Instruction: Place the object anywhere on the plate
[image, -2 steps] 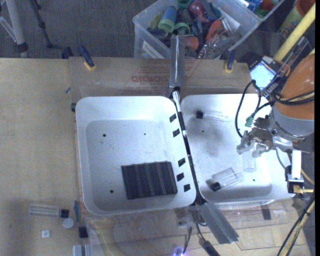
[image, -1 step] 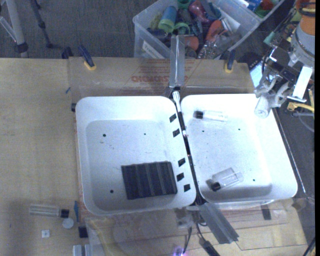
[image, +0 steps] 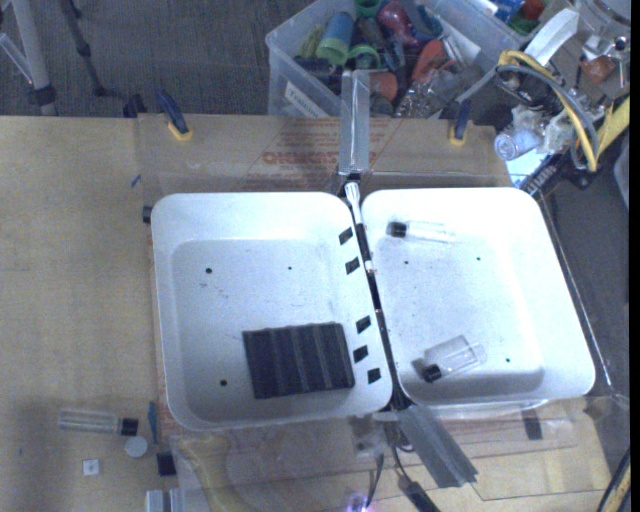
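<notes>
A black ridged plate lies flat in the left bin, near its front wall. In the right bin lie two clear vials with black caps. One vial rests near the back left corner, cap to the left. The other vial is wider and lies near the front wall, tilted, with its cap at the lower left.
A divider with black tabs runs between the two bins. Behind them stands a clear tub of coloured tools. Yellow cables and hardware crowd the back right. A spare vial and small parts lie on the bench at the front left.
</notes>
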